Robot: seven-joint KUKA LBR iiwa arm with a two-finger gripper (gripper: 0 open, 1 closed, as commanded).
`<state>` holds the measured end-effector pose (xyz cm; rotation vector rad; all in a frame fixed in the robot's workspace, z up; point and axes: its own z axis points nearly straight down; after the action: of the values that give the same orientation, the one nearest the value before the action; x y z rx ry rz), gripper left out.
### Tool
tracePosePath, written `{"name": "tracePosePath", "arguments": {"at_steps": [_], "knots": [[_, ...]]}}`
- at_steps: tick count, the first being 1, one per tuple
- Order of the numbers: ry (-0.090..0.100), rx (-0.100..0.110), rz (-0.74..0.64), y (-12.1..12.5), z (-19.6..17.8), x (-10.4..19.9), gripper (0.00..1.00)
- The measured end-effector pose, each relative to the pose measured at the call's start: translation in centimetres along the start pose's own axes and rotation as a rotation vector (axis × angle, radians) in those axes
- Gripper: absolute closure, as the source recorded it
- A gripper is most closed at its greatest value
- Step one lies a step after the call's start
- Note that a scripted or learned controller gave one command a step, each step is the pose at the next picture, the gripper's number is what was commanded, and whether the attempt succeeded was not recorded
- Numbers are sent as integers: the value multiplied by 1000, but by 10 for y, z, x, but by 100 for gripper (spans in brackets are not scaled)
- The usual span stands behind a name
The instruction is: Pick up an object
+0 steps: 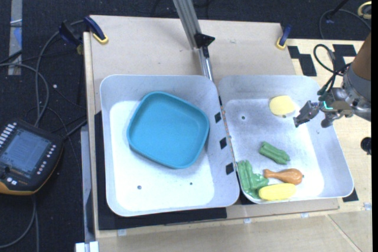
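Note:
The right bin (pixel 331 150) holds several toy foods. A pale yellow round piece (pixel 282 105) lies near its far side. A green pickle-like piece (pixel 274 153) rests in the middle. At the near edge lie a brown drumstick (pixel 284 174), a yellow piece (pixel 276 192) and a green leafy piece (pixel 248 177). My gripper (pixel 314 115) hovers over the bin's right side, just right of the pale yellow piece, open, with nothing between its two dark fingers.
The left bin (pixel 118 186) carries a blue square plate (pixel 168 128), tilted slightly. A metal pole (pixel 184 0) slants down to the divider between the bins. Clamps (pixel 97 32) sit at the board's far corners. A teach pendant (pixel 26 153) lies on the floor at left.

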<state>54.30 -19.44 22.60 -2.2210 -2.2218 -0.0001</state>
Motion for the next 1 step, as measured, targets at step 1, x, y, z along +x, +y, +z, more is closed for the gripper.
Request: {"name": "tracePosePath", "arguments": {"at_steps": [1], "knots": [[0,0,0,0,0,0,0]]}}
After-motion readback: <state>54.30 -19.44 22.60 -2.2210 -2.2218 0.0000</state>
